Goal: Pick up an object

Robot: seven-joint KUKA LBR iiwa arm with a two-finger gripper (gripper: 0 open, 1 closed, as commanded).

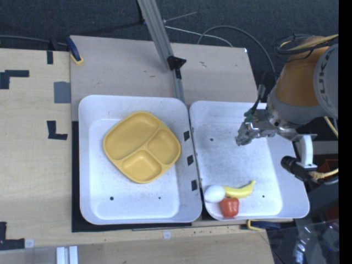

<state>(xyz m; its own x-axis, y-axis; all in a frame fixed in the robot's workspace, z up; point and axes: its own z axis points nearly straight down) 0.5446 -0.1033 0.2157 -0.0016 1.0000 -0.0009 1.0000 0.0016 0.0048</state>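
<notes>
A yellow banana [241, 190], a white egg [214, 193] and a red pepper [230, 207] lie together at the front edge of the right bin [231, 147]. My gripper [242, 138] hangs over the middle right of that bin, well behind the three objects, with nothing visible between its fingers. The grey arm with its orange band comes in from the right above it.
The left bin [93, 164] holds a yellow three-compartment plate [142, 146]. A slanted metal pole [159, 32] with a black clamp rises behind the two bins. Cables run over the bench at the back right.
</notes>
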